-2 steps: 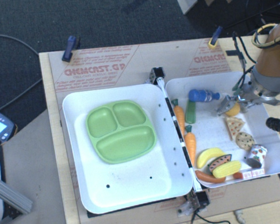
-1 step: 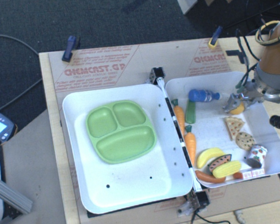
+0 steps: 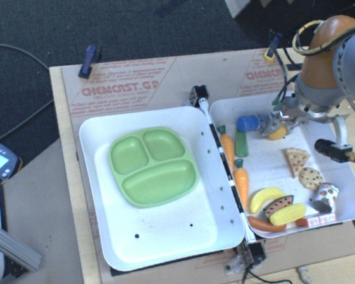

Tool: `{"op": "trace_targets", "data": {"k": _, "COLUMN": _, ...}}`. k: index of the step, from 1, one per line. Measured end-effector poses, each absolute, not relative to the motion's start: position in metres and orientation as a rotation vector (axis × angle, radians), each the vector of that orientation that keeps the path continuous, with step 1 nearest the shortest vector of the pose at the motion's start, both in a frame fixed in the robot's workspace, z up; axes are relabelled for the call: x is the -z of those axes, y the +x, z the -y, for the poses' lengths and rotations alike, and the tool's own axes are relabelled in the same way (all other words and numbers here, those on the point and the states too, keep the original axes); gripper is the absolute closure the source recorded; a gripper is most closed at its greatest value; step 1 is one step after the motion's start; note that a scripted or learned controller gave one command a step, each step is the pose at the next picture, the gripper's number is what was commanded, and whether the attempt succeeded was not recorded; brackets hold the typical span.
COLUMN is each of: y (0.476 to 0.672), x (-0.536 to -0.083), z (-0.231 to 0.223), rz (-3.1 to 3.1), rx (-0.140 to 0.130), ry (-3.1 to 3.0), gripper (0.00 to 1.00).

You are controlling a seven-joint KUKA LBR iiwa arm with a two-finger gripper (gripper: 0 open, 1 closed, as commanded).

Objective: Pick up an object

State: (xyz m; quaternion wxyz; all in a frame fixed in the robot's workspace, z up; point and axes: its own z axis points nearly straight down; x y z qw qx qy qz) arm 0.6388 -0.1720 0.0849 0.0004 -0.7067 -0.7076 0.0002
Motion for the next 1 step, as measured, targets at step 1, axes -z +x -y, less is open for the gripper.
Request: {"op": "trace_targets", "data": {"k": 1, "y": 0.6601, "x": -0.0847, "z": 0.1102, "rz": 2.204, "rx": -0.041, "ry": -2.203, "gripper": 1.0}}
